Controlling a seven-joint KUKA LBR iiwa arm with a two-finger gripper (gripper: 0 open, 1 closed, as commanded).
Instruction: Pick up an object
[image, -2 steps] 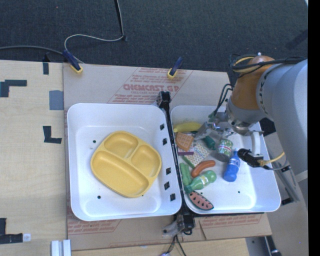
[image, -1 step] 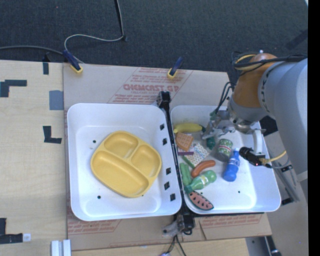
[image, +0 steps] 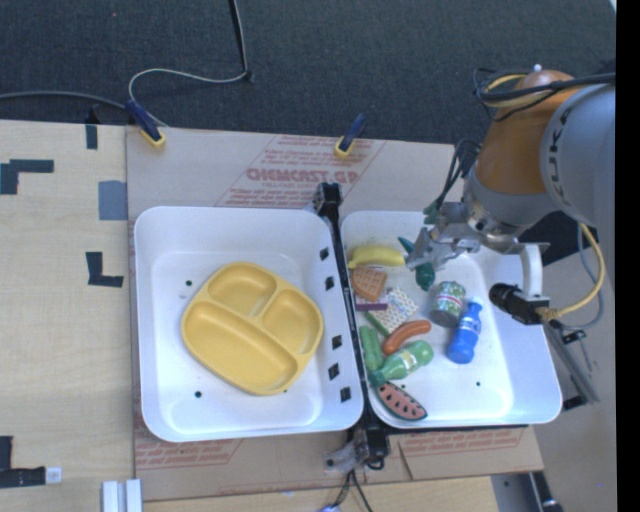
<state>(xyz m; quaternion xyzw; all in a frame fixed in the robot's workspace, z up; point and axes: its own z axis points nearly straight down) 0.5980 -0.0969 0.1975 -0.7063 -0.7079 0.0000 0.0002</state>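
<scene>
My gripper hangs over the back of the right bin, its teal-tipped fingers pointing down just right of a yellow banana. Nothing shows between the fingers. Below it lie a green-labelled can, a blue bottle, a waffle-like piece, a checked white item, a hot dog, a green vegetable and a watermelon slice.
The left bin holds a yellow divided plate. A black divider runs between the two bins. The grey and orange arm stands over the right bin's back right corner. Cables trail at the right edge.
</scene>
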